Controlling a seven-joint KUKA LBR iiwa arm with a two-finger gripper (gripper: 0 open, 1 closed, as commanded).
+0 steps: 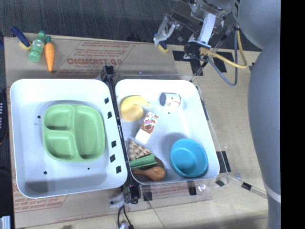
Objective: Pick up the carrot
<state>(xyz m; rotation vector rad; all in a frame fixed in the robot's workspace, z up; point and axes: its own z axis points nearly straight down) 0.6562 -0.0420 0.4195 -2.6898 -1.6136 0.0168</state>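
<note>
**Carrot outside the bins, gripper well apart from it**

Arm [267, 80] fills the right side, grey, orange band at the very top edge. Largest thing in view.

Left bin [28, 175] holds a green divided plate [74, 131], three compartments, sitting roughly centre.

Right bin [202, 123] is the busy one:
- blue bowl [189, 157] at 5 o'clock in the bin
- yellow round item [132, 107] at 10 o'clock, near the left wall
- brown food piece [152, 172] at 7 o'clock, with a green strip [143, 162] lying across its top edge
- waffle-patterned piece [137, 150] just above the green strip
- small carton [148, 126] near centre, tilted
- small can [170, 99] at 12 o'clock, on its side

Gripper [183, 20] hangs over the bench at 12 o'clock from the right bin, beyond its far rim, cables trailing off it. Can't tell how far the fingers are spread; nothing visibly held.

Carrot [49, 55] lies on the cardboard beyond the left bin's far-left corner, at 9 o'clock from the gripper, well apart. Tip points toward the bin. A green bottle [36, 49] is just beside it on the left, a blue-and-yellow item [21, 37] past that.
</note>
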